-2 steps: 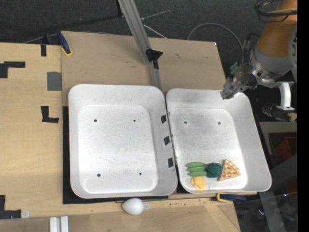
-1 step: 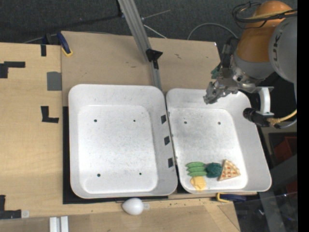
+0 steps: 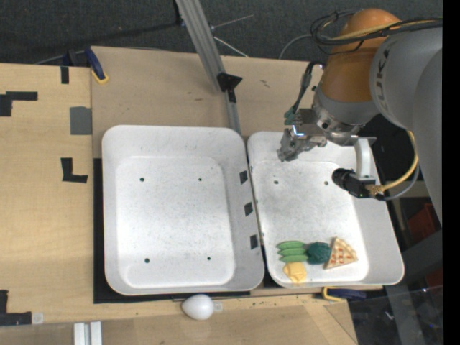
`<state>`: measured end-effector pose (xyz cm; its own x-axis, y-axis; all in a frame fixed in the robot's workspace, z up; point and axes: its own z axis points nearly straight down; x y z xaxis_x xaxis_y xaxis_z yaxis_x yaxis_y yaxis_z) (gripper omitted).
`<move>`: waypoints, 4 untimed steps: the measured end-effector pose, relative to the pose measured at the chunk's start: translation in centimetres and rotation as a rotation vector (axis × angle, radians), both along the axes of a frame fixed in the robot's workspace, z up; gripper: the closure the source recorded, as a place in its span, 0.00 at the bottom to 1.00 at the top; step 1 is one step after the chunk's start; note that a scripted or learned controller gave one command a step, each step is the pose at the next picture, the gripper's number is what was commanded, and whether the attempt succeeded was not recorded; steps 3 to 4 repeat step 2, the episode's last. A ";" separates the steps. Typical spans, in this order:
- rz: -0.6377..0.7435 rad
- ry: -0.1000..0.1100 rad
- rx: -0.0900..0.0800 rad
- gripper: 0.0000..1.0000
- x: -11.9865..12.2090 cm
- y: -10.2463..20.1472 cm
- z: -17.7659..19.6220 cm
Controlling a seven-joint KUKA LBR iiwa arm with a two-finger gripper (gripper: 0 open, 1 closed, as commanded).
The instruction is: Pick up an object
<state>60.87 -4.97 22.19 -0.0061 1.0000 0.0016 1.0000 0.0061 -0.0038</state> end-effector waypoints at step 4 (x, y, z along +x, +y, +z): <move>0.001 -0.001 0.000 1.00 -1.9 9.8 -0.4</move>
